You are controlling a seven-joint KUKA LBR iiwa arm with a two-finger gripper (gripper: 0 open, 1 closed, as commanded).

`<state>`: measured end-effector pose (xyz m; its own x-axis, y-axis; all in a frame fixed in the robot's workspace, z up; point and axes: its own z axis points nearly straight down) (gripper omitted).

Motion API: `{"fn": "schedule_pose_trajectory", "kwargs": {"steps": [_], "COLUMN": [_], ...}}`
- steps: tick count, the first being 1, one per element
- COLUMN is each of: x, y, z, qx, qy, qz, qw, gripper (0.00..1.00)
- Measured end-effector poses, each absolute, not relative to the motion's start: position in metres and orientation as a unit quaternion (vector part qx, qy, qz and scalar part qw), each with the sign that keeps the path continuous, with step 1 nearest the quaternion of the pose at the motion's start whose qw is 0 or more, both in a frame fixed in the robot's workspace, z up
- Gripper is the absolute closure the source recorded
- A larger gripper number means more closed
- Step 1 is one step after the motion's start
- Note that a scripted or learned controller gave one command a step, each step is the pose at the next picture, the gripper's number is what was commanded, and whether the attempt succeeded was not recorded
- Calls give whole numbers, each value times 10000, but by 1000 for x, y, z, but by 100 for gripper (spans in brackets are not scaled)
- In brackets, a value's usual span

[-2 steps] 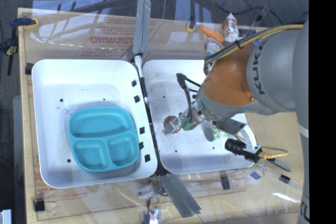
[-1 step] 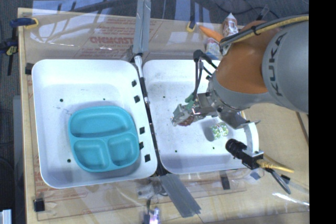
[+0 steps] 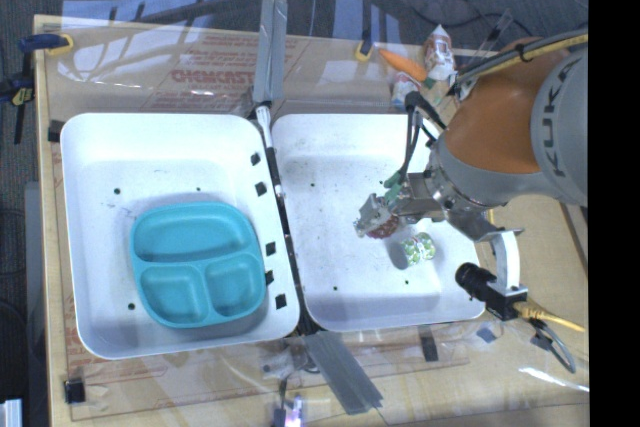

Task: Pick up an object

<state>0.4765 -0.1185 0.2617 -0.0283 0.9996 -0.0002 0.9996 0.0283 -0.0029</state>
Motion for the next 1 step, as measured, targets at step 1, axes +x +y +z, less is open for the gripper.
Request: {"fn": "schedule_pose_trajectory", "kwargs": {"steps": [1], "x": [477], "y": [-118], "z": [262], "qx": [-6969], "qy": [-7172], "qz": [11], "qw": [10], "gripper": [0]}}
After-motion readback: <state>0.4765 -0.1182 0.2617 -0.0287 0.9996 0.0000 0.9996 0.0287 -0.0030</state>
